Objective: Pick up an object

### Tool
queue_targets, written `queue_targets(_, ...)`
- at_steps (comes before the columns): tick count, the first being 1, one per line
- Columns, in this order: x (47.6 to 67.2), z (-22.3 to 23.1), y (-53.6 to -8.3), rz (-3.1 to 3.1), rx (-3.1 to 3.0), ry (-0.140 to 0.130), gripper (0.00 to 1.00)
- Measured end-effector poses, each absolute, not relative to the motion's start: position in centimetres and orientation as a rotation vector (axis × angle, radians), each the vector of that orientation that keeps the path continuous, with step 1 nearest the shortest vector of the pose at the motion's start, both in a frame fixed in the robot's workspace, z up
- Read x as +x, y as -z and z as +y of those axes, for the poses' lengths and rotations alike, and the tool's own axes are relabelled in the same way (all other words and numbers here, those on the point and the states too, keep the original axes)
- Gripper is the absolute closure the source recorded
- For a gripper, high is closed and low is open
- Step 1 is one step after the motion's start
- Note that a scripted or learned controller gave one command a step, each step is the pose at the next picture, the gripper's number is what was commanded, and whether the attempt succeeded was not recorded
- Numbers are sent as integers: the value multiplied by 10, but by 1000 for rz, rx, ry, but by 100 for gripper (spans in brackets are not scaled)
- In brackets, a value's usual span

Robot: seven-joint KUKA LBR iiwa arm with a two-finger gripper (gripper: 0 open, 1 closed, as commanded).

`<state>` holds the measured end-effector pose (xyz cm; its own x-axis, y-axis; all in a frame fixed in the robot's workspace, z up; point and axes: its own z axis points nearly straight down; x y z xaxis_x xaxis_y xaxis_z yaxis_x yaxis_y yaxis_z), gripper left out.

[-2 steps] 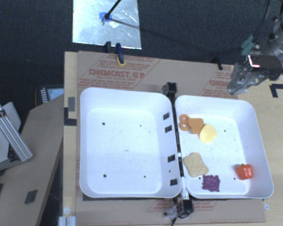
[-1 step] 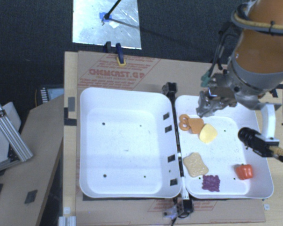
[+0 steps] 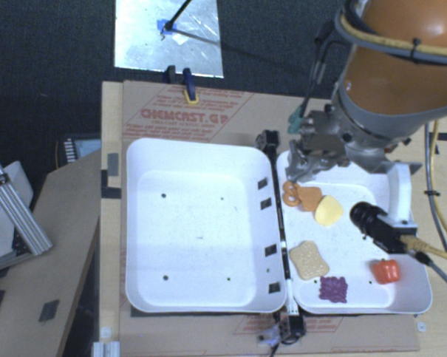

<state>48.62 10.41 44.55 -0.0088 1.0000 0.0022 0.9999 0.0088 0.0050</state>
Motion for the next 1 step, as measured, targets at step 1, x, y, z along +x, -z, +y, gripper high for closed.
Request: queue_targets(1, 542, 195, -405, 2233, 2210, -5, 100)
